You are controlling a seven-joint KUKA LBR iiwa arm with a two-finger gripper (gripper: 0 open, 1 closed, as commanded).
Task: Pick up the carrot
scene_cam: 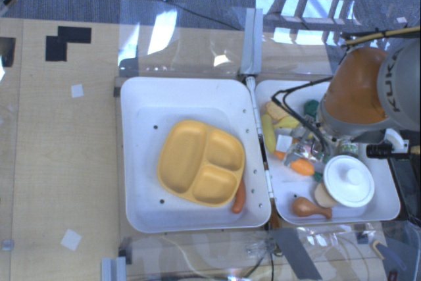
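The carrot (302, 168) is an orange piece lying in the right bin (388, 210), left of a white round lid-like object (349, 181). A smaller orange tip (280, 155) shows just to its left. My gripper (306, 152) hangs directly over the carrot's upper edge, at or very near it, with the grey arm and its orange band (355, 85) above and to the right. The gripper's metal parts cover part of the carrot.
The right bin also has a yellow corn-like piece (268, 132), a green item (310, 106), a brown drumstick (310, 208) and a tan slice (322, 195). In the left bin (141, 141) sit a yellow divided plate (201, 162) and a red-orange sausage-shaped piece (238, 198).
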